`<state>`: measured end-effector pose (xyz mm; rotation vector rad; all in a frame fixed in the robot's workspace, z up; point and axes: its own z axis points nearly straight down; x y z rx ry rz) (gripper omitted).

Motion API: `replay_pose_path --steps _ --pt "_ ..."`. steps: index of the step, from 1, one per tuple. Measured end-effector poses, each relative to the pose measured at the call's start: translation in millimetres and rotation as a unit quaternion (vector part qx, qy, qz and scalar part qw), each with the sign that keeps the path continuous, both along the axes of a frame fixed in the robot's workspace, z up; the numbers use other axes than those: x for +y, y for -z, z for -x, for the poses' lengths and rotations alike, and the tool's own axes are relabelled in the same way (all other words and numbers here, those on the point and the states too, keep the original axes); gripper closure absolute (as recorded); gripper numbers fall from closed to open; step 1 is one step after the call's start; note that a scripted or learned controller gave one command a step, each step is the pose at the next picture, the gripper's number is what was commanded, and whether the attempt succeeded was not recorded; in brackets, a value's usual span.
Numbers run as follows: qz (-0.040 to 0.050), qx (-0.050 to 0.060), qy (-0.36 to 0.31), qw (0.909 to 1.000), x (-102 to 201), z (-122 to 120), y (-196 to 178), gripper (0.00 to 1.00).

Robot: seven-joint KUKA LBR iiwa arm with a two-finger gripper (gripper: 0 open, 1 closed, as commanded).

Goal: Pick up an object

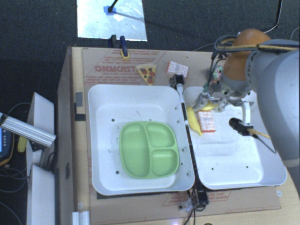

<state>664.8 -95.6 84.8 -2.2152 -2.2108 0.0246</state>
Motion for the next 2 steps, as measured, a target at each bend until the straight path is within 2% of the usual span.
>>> replay_pose_path --steps 1,2 --pt "-0.0005 -0.001 -0.002 1.0 0.7 -0.7 -10.6 1.0" --pt "-0.0003 -0.001 -0.002 1.0 0.8 -0.7 -10.4 0.0"
